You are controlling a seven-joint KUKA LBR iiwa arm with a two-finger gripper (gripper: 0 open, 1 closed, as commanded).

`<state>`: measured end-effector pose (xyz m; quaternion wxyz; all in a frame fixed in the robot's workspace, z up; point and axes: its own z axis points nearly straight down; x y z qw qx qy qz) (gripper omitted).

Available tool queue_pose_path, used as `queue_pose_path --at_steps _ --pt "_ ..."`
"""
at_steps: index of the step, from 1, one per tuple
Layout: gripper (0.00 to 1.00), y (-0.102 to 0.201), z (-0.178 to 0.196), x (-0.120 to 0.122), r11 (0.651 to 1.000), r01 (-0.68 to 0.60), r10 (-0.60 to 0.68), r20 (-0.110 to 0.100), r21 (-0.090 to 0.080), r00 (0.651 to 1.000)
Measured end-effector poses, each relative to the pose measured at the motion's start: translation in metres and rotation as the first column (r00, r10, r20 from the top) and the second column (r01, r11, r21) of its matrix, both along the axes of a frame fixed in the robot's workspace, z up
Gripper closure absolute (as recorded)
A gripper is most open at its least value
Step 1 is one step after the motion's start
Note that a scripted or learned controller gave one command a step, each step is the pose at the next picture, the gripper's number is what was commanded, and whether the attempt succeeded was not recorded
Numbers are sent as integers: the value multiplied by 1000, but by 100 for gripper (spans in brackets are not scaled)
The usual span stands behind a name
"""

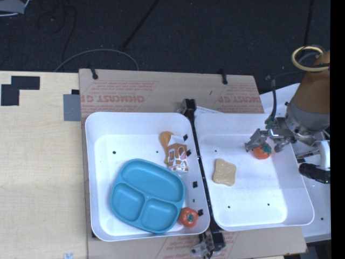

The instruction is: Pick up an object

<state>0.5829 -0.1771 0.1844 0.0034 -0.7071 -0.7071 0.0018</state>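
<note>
Gripper (262, 144) clasps an orange ball (262, 152) over the right bin (302, 220), near a biscuit (224, 172).

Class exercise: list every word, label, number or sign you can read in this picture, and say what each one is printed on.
"CHEMCRZT. G", or close to it: red print, seen upside down, on the cardboard sheet behind the bins; the letters are blurred, so the reading is uncertain.
A second red print further right on the same sheet: too blurred to read.
Red print on the cardboard in front of the bins: too small to read.
Small printed packet in the left bin: pattern, not legible.

Dark carpet floor (161, 26); pale wooden bench (38, 171).
</note>
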Motion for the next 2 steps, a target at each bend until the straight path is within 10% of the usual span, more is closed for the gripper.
queue_pose_path --at_steps 2 --pt "0 -1 -100 8 1000 2 -2 2 -1 1000"
